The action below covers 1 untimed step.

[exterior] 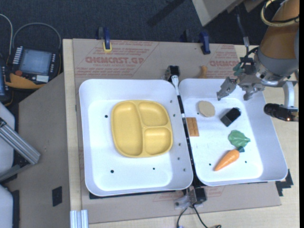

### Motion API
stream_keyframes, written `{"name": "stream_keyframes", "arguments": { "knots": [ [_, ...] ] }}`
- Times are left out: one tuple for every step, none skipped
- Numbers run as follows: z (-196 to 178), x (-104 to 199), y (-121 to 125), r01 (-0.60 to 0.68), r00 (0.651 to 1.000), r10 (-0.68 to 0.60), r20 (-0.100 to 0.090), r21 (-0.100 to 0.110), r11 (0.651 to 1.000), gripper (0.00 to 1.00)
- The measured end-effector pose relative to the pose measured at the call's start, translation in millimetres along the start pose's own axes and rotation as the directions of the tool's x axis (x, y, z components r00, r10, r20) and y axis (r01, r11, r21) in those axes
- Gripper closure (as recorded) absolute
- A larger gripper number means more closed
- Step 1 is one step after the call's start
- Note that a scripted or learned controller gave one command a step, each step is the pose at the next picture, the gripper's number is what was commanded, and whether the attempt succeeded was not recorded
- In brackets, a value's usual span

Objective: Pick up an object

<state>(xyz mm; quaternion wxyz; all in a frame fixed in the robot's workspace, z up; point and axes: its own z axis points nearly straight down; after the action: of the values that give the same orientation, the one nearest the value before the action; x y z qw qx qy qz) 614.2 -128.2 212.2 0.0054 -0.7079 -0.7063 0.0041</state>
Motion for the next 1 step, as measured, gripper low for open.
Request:
{"name": "stream_keyframes", "arguments": {
  "knots": [
    [-7.4,0.3,2.7,0.003,1.0,-0.003,0.002,-0.013,1.0,0.0]
  ]
}}
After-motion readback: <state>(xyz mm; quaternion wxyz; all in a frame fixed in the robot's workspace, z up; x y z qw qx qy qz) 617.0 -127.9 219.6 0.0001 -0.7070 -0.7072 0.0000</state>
